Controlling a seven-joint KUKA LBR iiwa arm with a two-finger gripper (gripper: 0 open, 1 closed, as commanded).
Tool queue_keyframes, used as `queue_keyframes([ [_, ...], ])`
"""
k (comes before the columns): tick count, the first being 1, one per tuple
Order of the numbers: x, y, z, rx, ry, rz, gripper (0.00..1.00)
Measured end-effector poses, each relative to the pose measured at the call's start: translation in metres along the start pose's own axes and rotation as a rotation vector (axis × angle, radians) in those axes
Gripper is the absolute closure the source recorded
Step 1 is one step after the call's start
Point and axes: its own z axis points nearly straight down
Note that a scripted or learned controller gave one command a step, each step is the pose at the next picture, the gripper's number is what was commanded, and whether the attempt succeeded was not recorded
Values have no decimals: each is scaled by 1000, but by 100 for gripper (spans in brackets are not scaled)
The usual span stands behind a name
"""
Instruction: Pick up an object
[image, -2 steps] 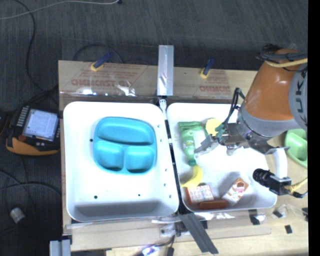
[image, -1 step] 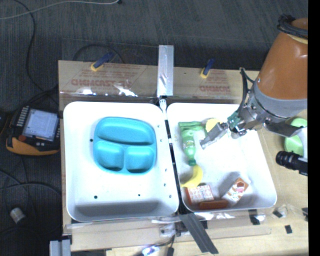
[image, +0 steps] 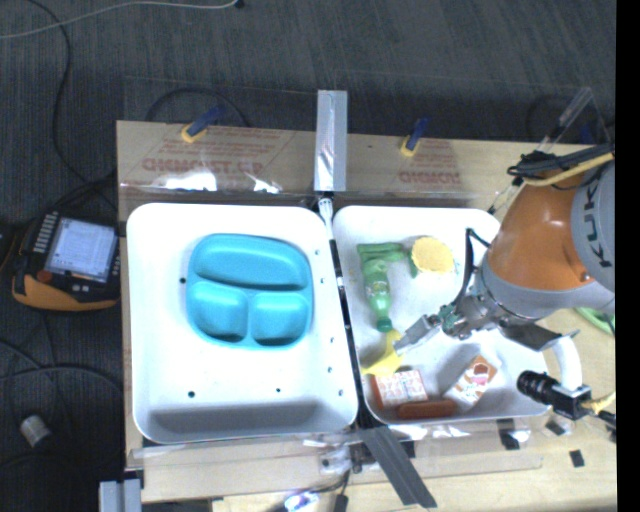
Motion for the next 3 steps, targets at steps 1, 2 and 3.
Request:
queue_keyframes([
  [1, -16, 21, 93, -15, -7, -8, 0],
  [2, -15, 23, 83, -18, -4, -9, 100],
  [3, -46, 33, -52, -1, -4, 234, 100],
])
